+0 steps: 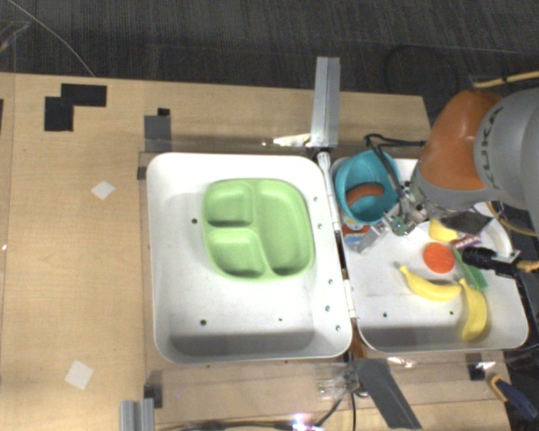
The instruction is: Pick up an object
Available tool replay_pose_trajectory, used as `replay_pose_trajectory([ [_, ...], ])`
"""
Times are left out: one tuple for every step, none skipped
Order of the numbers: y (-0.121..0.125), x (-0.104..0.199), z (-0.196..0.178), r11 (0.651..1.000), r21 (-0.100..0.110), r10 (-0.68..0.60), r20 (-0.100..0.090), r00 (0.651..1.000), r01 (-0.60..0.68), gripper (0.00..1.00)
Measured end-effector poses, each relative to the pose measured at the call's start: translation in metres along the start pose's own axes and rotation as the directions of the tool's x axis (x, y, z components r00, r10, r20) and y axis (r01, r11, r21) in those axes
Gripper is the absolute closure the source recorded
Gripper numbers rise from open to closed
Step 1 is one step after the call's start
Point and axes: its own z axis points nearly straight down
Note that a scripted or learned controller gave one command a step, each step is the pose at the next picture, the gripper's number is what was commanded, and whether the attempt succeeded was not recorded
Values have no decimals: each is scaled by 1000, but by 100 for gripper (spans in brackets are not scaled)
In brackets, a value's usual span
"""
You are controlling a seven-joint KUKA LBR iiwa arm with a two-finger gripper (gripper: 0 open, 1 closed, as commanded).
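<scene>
The right bin (404,317) holds a teal cup (364,187) lying on its side at the back left, with something reddish-brown inside it. A small red and blue item (355,234) lies just in front of the cup. Two yellow bananas (431,285) (473,311) rest at the front right, near an orange round piece (438,257), a green piece (472,272) and a yellow piece (442,231). My gripper (397,221) is low in the right bin, right beside the cup's lower right rim.
In the left bin (175,321) lies a green divided plate (256,227). The arm's grey body and orange band (454,151) cover the back right of the right bin. A metal post (326,101) stands behind the wall between the bins.
</scene>
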Motion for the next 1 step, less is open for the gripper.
replay_pose_trajectory([
  [46,-41,2,989,23,148,-17,989,-148,0],
])
